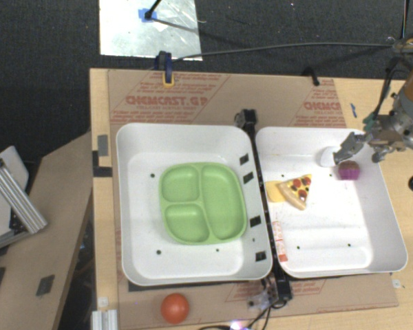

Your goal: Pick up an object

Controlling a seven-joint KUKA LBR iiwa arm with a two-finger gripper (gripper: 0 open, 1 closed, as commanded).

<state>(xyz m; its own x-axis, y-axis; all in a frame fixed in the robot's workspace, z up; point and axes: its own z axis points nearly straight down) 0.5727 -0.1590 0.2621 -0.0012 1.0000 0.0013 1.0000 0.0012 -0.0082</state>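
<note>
- Desk (213, 91): tan board surface printed with red lettering, carrying two shallow white bins side by side.
- Left bin (134, 184): holds one green divided plate (202, 202) with three compartments, lying flat near the bin's middle.
- Right bin (372, 243): holds three small things, all in the half toward the desk's far edge.
- Pizza slice toy (297, 190): yellow wedge with red dots, lying flat near the bin's left wall, its crust end close to the divider between the bins.
- Purple object (349, 171): small, rounded, near the bin's far right corner, just beside the gripper and lying on the bin floor.
- White round object (325, 157): pale, hard to make out against the bin floor, just left of the gripper's tip.
- Gripper (347, 150): grey, reaching in over the right bin's far right corner, low above the floor between the white round object and the purple object; whether the fingers are spread or closed cannot be told, and nothing is seen held.
- Orange ball (175, 308): on the desk's near edge, outside the bins, below the left bin.
- Blue clamp (165, 66): on the desk's far edge, at the foot of a foil sheet (150, 19).
</note>
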